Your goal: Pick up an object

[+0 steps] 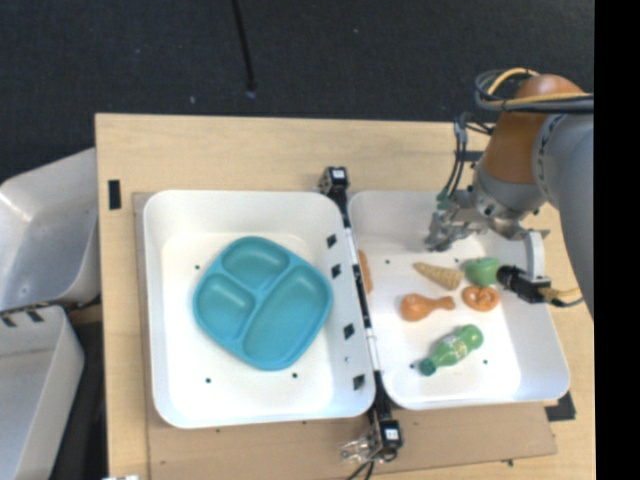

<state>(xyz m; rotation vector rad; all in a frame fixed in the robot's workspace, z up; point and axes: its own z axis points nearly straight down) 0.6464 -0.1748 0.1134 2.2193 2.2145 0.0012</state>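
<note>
No text, brand, number or sign can be read anywhere in the frame. A pale patch that may be a label is seen on the green bottle (pixel 452 349) in the lower right, but its print is too small and blurred to be made out.

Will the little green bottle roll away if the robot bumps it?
Probably, a bit. The green bottle lies on its side on the smooth floor of the right bin, and its body looks rounded, so a sideways nudge could roll it. It looks like small toy plastic, so likely light and stiff. The gripper is across the bin from it.
</note>
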